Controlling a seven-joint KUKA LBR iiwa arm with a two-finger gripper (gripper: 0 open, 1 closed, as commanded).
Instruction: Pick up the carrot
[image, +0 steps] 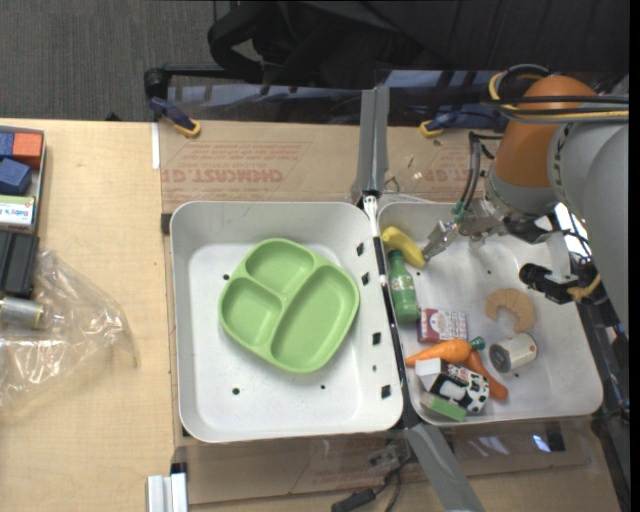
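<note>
The carrot (444, 352) is orange with a small green top at its right end. It lies near the front of the right bin (560, 400), just below a pink packet (442, 324). My gripper (438, 240) hangs over the back left of that bin, beside a yellow banana (403, 245). It is well behind the carrot and apart from it, with nothing seen in its grasp.
The right bin also holds a green bottle (403, 288), a croissant (513, 307), a small white roll (514, 352) and a black-and-white cow toy (462, 388). A green divided plate (290, 305) lies in the left bin (200, 330). A crumpled plastic bag (60, 320) sits on the bench at left.
</note>
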